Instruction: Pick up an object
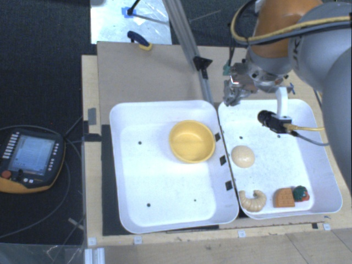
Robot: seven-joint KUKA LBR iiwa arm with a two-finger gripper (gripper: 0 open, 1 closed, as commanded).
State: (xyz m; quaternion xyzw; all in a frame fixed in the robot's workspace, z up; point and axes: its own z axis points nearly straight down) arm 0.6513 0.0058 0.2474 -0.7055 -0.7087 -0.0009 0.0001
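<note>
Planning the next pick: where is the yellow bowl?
The yellow bowl sits in the left bin, near its right wall, left of the cream ball.

Two bins sit side by side on the bench: the left bin [132, 202] holds a bowl [191, 141] near its right wall, toward the back. In the right bin [324, 169], a ball [242, 156] lies near the left wall, and along the front edge a croissant [253, 200] lies left of a cracker [284, 197], which touches a small toy [300, 193] on its right. The gripper [233, 97] hangs over the right bin's back left corner, and a handheld control pad [30, 159] lies well left of both bins
</note>
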